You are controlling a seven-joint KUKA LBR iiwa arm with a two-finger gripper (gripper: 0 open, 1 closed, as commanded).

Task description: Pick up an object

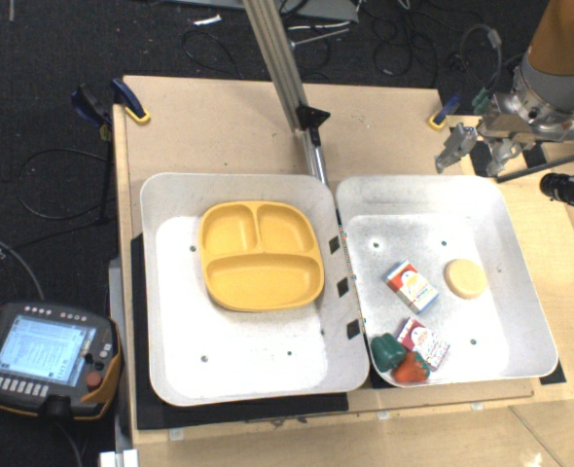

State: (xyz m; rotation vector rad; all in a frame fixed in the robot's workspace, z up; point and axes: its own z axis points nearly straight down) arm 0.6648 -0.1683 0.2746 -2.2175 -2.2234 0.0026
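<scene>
Right white bin (520, 261): red-and-green plastic toy (396, 356) at near edge, touching small red-and-white printed carton (425, 344); second red-and-white carton (411, 286) mid-bin; round tan biscuit-shaped disc (465, 278) just beside it. Left white bin (170, 290): yellow three-compartment plastic plate (261, 256). Grey teach pendant with lit screen (44, 356) off bench, left. Far right: two-finger gripper (477, 146) beyond right bin's rim, above bench, nothing between fingers; opening cannot be told.

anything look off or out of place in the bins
Nothing looks spilled or damaged. The yellow divided plate lies flat in the left bin. In the right bin, a small carton and red-green toy crowd the near-left corner.
</scene>
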